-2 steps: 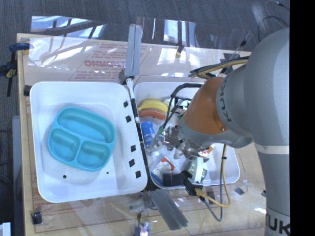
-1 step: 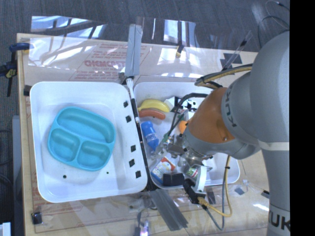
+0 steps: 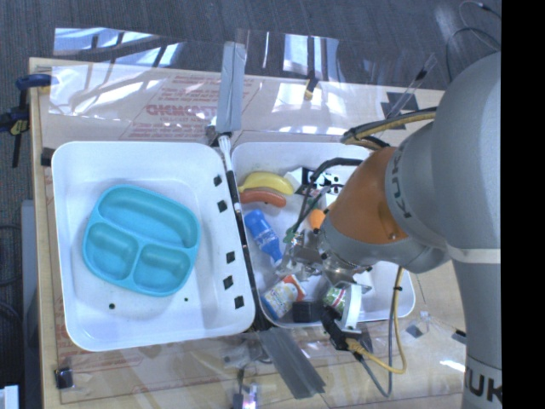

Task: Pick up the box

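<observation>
Gripper (image 3: 300, 262): I can't tell its state.
Box (image 3: 283, 295): just below the tool.
My advice: drop straight, avoid the blue bottle (image 3: 263, 236) alongside.

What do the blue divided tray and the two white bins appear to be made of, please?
The blue divided tray looks like moulded plastic with a matte, even colour and soft rounded compartment edges. The left white bin and right white bin look like thin formed plastic, smooth and slightly glossy, judging by their rounded rims.

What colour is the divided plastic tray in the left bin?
Light blue; the divided plastic tray shows in the camera view.
</observation>
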Robot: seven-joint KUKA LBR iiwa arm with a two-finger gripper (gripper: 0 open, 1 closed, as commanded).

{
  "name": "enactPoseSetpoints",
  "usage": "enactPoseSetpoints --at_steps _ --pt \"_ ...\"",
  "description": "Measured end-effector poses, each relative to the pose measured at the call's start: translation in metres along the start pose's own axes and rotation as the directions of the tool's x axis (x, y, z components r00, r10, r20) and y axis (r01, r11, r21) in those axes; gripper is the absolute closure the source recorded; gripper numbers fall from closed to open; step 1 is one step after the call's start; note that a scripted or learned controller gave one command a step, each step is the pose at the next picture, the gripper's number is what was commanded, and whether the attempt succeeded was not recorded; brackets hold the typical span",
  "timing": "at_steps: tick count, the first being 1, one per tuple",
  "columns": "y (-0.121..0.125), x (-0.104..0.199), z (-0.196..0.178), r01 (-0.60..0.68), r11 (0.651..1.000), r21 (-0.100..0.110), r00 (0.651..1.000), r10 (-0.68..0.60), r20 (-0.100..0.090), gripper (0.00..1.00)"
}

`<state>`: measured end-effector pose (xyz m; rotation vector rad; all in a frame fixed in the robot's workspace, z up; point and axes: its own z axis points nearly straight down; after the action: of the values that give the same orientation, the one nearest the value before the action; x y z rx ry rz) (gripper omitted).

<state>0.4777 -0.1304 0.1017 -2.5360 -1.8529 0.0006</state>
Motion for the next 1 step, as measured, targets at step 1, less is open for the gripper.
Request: enactPoseSetpoints --at_steps 1 --pt "-0.0263 0.0786 -0.0896 0.133 0.991 0.003 0.991 -0.133 -0.001 1.0"
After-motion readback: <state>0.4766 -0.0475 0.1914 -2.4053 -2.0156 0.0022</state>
